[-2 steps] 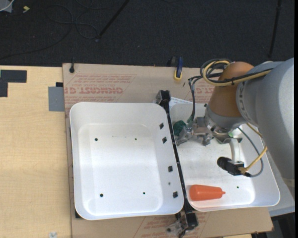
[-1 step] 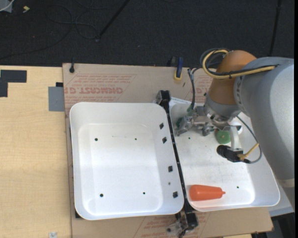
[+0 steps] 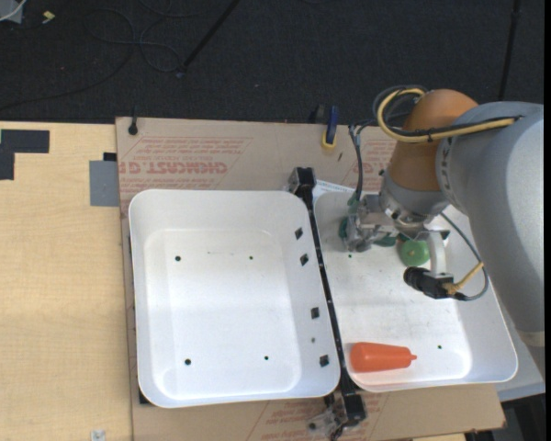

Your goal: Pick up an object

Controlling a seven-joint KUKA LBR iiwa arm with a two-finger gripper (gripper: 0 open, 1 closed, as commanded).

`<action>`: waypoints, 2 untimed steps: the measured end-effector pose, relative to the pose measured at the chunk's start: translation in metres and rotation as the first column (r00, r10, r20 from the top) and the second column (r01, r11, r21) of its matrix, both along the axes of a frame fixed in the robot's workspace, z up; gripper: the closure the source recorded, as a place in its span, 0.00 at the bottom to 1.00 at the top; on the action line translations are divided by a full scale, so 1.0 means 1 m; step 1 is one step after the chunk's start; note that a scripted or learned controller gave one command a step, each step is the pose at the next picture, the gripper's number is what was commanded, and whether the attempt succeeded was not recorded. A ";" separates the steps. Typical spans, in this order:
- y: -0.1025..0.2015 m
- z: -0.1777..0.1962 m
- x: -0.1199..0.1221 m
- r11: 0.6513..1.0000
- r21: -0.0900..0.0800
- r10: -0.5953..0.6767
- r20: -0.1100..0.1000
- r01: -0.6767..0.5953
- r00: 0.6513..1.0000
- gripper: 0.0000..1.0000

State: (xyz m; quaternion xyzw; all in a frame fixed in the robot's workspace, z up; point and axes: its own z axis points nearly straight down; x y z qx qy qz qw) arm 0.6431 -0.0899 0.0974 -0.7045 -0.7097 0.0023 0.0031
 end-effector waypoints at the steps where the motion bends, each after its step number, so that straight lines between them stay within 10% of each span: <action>1: 0.096 0.097 0.003 1.000 0.003 0.002 0.015 -0.002 1.000 1.00; 2: 0.087 0.224 0.003 1.000 -0.002 -0.006 0.021 0.006 1.000 1.00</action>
